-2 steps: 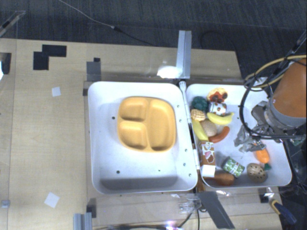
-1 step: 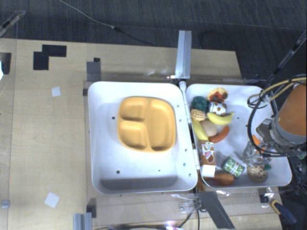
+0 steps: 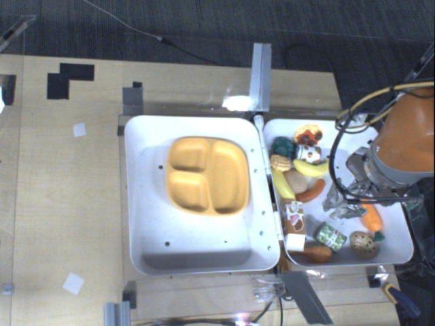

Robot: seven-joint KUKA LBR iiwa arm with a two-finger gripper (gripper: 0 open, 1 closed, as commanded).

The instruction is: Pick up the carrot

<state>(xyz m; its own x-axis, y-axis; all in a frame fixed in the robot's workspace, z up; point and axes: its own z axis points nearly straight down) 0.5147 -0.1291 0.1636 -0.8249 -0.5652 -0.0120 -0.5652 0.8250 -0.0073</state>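
Approach step, judging by pose: tool (image 3: 348, 208) hangs low in right bin (image 3: 408, 248) just beside carrot (image 3: 371, 219), which lies near bin's right wall, not gripped; can't tell if tool's open/closed; next needs centring over carrot, then closing.

No text or label is legible

A pale wooden bench (image 3: 61, 202) stood on dark grey carpet (image 3: 204, 12). Black patches (image 3: 68, 79) marked its top left, and small white squares (image 3: 80, 130) lay on it. A thin cable (image 3: 109, 15) crossed the carpet.
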